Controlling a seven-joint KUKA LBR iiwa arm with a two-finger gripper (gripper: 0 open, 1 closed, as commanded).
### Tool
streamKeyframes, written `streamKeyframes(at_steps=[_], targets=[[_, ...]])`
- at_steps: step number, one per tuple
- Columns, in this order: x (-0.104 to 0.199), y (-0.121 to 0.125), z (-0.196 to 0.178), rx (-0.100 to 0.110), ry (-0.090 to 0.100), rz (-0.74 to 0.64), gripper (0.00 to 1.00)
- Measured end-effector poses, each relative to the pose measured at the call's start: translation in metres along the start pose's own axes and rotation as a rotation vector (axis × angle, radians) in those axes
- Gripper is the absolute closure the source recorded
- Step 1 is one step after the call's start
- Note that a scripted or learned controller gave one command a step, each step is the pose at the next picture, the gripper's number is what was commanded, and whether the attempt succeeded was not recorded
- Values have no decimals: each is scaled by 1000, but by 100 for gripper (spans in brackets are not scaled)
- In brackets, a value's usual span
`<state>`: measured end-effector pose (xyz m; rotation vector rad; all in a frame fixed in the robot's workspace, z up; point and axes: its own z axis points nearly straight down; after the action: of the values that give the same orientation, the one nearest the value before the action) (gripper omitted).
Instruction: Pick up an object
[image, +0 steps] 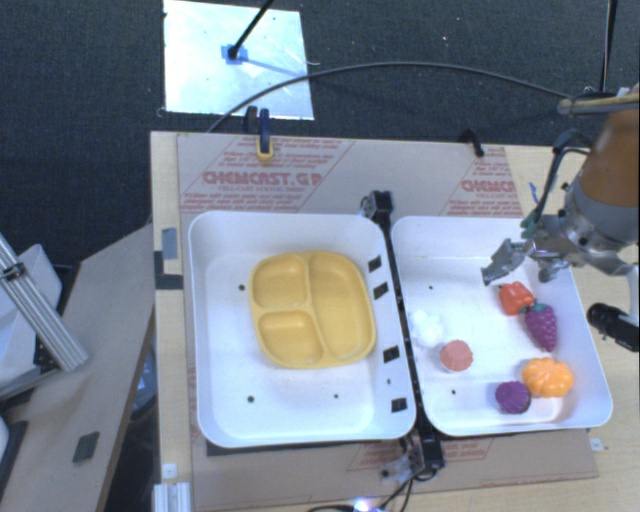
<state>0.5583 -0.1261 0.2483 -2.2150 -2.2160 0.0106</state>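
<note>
- Hand (527, 258) is seen over the right bin (440, 425), upper right part, just above the orange-red toy (516, 297).
- Hand's opening cannot be told; nothing is seen held in it.
- In the right bin are found: purple grapes (541, 326) beside the orange-red toy, orange pumpkin (548, 377), purple toy (512, 397), pink round piece (456, 355), small white lump (427, 326).
- Yellow divided tray (310, 308) is laid in the left bin (225, 410).
- Both bins are set on the table (330, 165).
</note>
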Motion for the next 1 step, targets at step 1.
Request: streamKeyframes(at_steps=[1], targets=[[0,2,-7,-12,-2,-3,0]])
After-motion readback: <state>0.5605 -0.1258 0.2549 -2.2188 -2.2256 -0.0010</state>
